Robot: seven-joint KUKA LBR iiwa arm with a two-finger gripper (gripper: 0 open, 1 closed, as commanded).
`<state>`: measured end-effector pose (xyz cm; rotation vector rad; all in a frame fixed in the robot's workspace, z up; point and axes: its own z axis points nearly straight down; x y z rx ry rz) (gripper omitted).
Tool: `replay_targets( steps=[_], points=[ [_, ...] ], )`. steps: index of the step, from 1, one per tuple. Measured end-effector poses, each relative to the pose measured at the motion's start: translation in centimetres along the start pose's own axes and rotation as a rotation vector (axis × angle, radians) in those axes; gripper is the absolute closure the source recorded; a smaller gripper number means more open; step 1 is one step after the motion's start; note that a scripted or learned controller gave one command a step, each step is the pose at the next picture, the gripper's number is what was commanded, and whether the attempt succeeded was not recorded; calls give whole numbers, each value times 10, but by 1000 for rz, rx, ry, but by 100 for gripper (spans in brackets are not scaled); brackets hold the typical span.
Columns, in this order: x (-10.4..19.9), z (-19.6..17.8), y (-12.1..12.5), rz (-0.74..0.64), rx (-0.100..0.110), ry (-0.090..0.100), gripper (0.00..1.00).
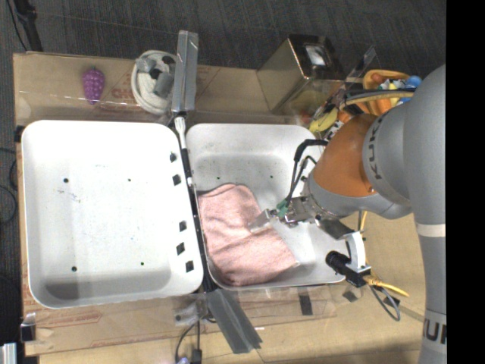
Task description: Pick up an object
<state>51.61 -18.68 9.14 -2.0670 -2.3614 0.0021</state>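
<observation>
Folded pink terry cloth [244, 235] lying in the lower left of the right shallow white plastic bin [250, 139], against the divider. Pincer [282, 212] just beside the cloth's right edge; open or closed, cannot tell.

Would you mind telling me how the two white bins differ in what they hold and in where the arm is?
The right bin holds a crumpled pink cloth lying against its left wall, while the left bin shows a bare white floor with a few dark dots. The arm's gripper hangs over the right bin at the cloth's right edge, whereas the left bin has no part of the arm above it. Both are shallow, white and round-cornered, standing side by side.
</observation>
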Motion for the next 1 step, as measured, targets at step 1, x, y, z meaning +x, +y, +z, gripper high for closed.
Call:
replay_targets(
  steps=[1],
  points=[
    [54, 0, 33, -76, -2, -1, 0]
  ],
)
